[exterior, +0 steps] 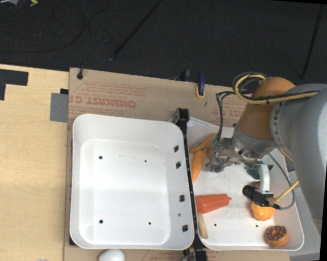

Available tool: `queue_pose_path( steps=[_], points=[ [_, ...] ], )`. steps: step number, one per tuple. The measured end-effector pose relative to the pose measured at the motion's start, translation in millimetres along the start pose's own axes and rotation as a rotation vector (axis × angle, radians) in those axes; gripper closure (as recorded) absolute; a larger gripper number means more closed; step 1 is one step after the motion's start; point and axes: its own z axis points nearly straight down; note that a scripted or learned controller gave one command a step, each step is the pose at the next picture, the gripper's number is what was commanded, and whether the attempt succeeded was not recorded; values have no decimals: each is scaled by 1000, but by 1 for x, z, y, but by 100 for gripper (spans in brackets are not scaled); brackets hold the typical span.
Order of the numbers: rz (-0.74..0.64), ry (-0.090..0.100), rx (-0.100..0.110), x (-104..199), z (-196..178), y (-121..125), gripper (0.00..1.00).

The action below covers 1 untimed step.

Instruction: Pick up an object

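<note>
One candidate sits under the gripper, the orange carrot at the right bin's upper-left wall; can't tell gripper state, so centre on it, clear of the wall, before lifting.

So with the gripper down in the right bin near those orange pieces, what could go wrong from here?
1. The gripper sits beside the orange carrot-shaped piece hard against the black divider; the fingers may strike that wall.
2. The red-orange cone-shaped piece lies close by and could get nudged.
3. The grasp may simply miss.
</note>
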Motion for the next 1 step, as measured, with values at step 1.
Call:
queue_pose_path(
  steps=[1],
  points=[
    [-7,4,-17,3,10,25,100]
  ],
)
